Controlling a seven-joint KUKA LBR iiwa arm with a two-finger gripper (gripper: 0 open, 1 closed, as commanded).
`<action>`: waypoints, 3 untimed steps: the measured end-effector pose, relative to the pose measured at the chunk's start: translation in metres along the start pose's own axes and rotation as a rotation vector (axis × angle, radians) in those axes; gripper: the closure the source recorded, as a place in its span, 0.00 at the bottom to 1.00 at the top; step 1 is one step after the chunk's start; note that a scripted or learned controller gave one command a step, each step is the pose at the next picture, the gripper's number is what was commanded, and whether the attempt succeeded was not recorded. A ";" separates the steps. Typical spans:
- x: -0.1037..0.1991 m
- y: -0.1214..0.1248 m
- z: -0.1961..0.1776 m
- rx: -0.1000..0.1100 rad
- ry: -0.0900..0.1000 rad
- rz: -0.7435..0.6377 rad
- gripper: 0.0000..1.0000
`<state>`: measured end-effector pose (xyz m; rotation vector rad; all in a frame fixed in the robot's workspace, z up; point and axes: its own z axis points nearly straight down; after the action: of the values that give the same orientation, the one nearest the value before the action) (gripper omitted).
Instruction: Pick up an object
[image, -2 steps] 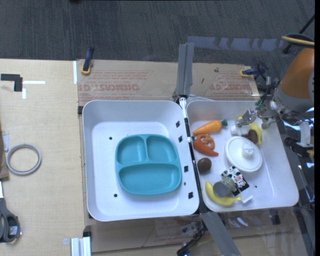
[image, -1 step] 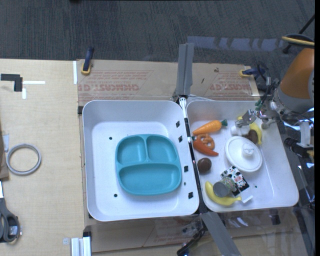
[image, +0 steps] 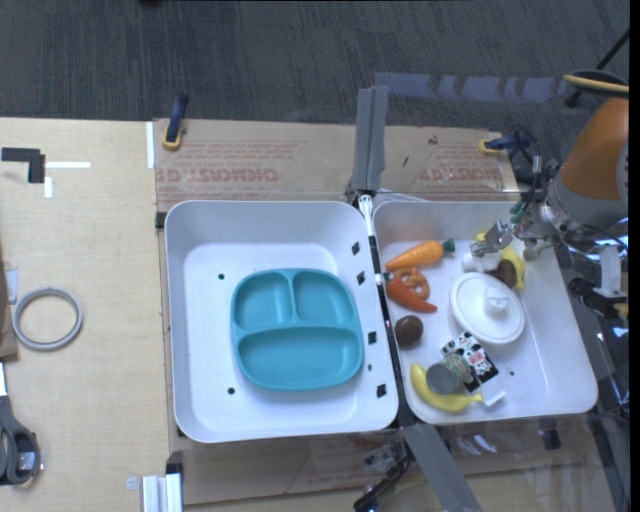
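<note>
The bench (image: 80, 200) carries two white bins side by side; the left bin (image: 190, 300) holds a teal divided plate (image: 297, 329), and the right bin (image: 560, 340) holds all the loose things worth picking. Largest of these is a white round lid with a knob (image: 488, 306), near the middle of the bin. Below it a banana (image: 445, 397) lies along the near edge with a grey disc (image: 441, 378) resting on it and a black-and-white patterned block (image: 470, 357) just beside. Toward the divider sit a carrot (image: 418, 254), a red-orange curved piece (image: 410, 290) under it, and a small brown ball (image: 408, 329). The arm (image: 592, 160) comes in at the upper right, and the gripper (image: 497, 244) hangs over the bin's far right part, close to a small yellow thing (image: 512, 270) that touches the lid's upper edge; whether its claw is wide or narrow I cannot tell, since the tip is blurred against the clutter, and nothing can be seen held in it. The step in hand looks like the approach to a grasp. To do it well, the claw should probably come straight down on the yellow thing, straddling its narrow side, and keep off the lid, whose smooth dome would likely push the claw aside.
</note>
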<state>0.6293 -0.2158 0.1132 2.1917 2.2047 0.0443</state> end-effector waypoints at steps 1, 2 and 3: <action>-0.001 -0.004 0.000 0.000 0.001 -0.003 0.00; -0.001 -0.005 0.000 0.001 0.002 -0.003 0.00; 0.001 -0.003 -0.012 -0.003 0.004 -0.004 1.00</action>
<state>0.6260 -0.2152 0.1251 2.1880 2.2094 0.0523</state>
